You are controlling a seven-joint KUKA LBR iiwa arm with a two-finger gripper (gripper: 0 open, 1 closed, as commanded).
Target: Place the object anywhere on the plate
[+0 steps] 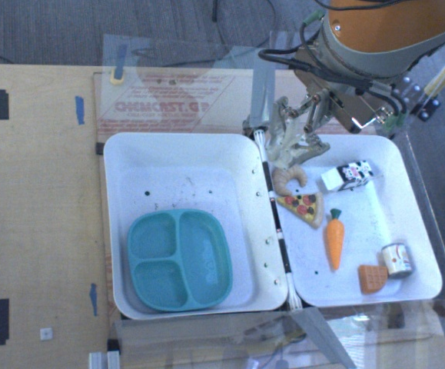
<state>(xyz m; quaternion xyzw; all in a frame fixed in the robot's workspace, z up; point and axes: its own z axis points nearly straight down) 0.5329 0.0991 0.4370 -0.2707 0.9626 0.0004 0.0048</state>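
A teal three-compartment plate point(179, 260) lies in the left bin point(130, 167), towards its front. The right bin point(414, 198) holds several toys: a beige curled croissant-like piece point(289, 177), a pizza slice point(302, 206), a carrot point(334, 240), a black-and-white carton point(347, 175), a small can point(396, 259) and an orange cracker point(372, 278). My gripper point(297, 146) hangs over the right bin's back left corner, just above the beige piece. It looks open, with nothing visible between its fingers.
The rim between the two bins point(274, 229) runs right beside the gripper. A clear sheet with red print point(168, 98) lies behind the left bin. The arm's wide orange-banded body point(391, 14) covers the back right.
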